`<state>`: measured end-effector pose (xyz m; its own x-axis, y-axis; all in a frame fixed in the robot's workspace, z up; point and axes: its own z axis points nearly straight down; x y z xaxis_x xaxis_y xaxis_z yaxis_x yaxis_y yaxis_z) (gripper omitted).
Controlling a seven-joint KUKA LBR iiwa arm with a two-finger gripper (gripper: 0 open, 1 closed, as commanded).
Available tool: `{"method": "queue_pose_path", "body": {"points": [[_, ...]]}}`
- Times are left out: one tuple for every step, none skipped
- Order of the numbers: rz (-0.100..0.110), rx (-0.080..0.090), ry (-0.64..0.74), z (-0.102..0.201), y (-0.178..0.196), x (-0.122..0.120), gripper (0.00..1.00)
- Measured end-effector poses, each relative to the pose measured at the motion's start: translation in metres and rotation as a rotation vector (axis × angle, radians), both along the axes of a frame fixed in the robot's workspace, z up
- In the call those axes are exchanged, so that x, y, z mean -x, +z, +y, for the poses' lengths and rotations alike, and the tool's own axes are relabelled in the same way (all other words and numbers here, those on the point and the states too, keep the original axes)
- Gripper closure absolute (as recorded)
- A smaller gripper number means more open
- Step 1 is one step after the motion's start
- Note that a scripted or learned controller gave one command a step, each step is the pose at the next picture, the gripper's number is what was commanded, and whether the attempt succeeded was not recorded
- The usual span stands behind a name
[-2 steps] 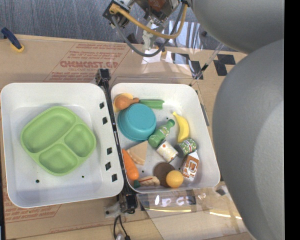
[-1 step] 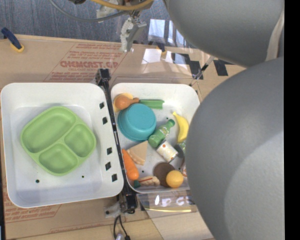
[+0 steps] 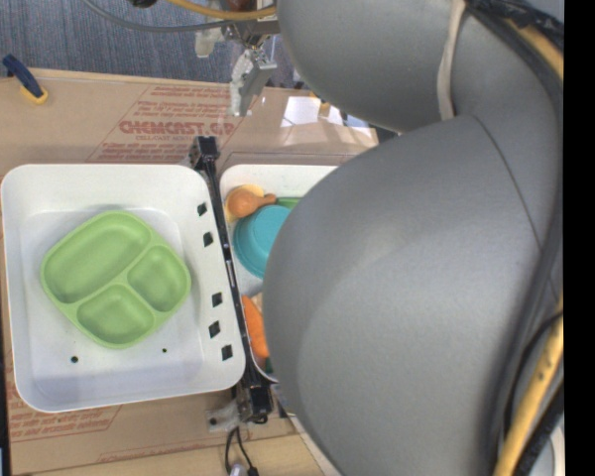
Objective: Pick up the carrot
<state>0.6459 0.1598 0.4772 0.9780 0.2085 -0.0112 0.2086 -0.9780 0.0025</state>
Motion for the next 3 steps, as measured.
{"method": "queue_pose_path", "body": {"points": [[0.015, 0.003, 0.083, 0.051, -0.168, 0.015, 0.0], [0.01, -0.005, 0.044, 0.03, -0.258, 0.131, 0.0], [0.018, -0.005, 0.081, -0.04, -0.372, 0.154, 0.0]]}}
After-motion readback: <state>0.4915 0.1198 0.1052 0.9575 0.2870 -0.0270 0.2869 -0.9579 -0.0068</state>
